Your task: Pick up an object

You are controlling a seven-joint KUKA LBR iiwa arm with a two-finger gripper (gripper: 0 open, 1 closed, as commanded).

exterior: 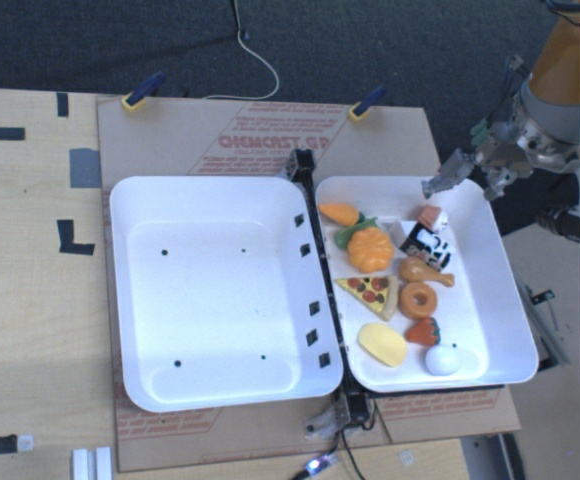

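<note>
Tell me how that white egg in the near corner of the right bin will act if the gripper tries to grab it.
The white egg looks smooth and rounded, so it may squirt out of a pinch or roll when nudged. It lies near the right bin's wall beside a small red piece, which could block its roll or crowd the gripper. It looks like a toy, probably light.
</note>
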